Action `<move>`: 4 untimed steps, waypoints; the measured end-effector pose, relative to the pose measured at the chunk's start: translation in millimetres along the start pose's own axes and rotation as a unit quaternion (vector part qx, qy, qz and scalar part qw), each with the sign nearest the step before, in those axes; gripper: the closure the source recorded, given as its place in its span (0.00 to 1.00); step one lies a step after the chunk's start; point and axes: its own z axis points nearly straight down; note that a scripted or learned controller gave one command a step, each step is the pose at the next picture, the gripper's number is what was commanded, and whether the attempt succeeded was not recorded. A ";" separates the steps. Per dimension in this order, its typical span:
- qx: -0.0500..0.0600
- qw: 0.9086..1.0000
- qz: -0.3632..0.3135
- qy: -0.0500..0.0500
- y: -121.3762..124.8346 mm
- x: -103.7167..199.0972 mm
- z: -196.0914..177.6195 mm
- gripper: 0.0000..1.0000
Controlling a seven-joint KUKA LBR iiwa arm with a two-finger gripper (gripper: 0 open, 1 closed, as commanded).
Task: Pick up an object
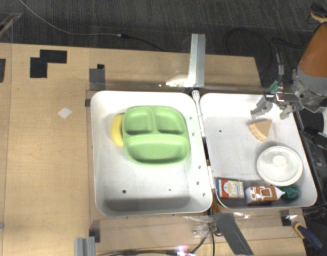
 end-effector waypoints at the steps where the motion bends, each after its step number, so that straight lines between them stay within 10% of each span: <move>1: -0.001 1.000 0.031 0.000 -9.3 -17.0 112.8 0.00; 2: -0.001 0.997 -0.081 -0.001 41.7 -27.8 122.1 0.00; 3: -0.003 0.997 -0.083 -0.002 43.6 -26.5 110.2 1.00; 4: -0.001 0.998 -0.067 0.000 16.3 21.1 16.2 1.00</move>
